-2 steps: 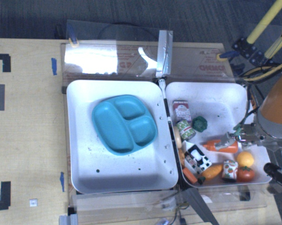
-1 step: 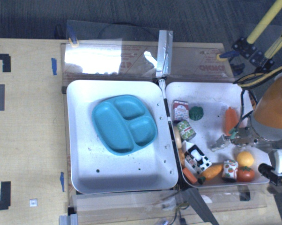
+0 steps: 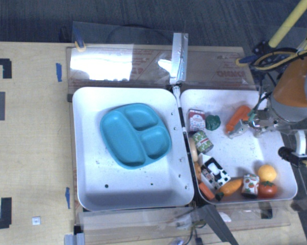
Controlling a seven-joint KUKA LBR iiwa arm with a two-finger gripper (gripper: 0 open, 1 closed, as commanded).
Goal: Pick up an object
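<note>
Nearest the camera, a tomato (image 3: 266,189) and small carton (image 3: 250,185) crowd the right bin's (image 3: 235,149) front edge, partly overlapping. Further back, my gripper (image 3: 239,130) reaches in beside the carrot (image 3: 238,116); whether my fingers are clenched or released, I cannot tell. A blue divided plate (image 3: 135,134) fills the left bin (image 3: 92,152).

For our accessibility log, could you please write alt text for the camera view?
A gripper sits low in the right white bin at an orange carrot, among small toy foods including a tomato and a lemon. The left white bin holds a blue divided plate.
</note>
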